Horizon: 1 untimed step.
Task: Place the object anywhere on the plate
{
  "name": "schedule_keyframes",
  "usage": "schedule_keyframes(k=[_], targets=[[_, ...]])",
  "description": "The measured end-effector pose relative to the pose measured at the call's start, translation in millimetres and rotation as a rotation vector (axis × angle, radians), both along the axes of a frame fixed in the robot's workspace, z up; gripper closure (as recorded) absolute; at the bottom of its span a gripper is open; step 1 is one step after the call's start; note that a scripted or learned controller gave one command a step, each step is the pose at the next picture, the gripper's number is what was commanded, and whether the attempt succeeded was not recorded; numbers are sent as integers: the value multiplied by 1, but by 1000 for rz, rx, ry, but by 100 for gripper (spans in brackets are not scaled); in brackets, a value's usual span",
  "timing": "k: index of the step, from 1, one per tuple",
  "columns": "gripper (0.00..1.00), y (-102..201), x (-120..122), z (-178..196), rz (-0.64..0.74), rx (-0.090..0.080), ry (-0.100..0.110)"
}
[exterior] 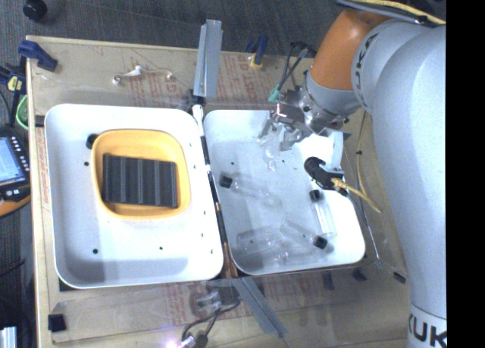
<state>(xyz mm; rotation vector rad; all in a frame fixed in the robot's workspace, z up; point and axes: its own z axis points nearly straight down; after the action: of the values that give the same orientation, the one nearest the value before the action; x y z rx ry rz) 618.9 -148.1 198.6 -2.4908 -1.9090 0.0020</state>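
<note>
Plate (pixel 141 145) with an orange-yellow rim and a dark ribbed centre lies in the left bin (pixel 68 248); clear objects lie in the right bin (pixel 345 244).

Largest, the grey arm (pixel 405 111) with its orange band reaches in from the right, over the bench (pixel 114 62). Its tool (pixel 282 133) hangs above the far part of the right bin; whether it is open or closed I cannot tell, and nothing clearly shows between its tips. Several see-through tubes with black caps are scattered there, one tube (pixel 324 220) by the right wall, a small black cap (pixel 225 182) near the left wall. All are well apart from the plate.
</note>
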Motion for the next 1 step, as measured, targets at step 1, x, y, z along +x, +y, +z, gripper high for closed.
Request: schedule_keyframes(k=[1], targets=[[100,66,-40,28,210,0,1]])
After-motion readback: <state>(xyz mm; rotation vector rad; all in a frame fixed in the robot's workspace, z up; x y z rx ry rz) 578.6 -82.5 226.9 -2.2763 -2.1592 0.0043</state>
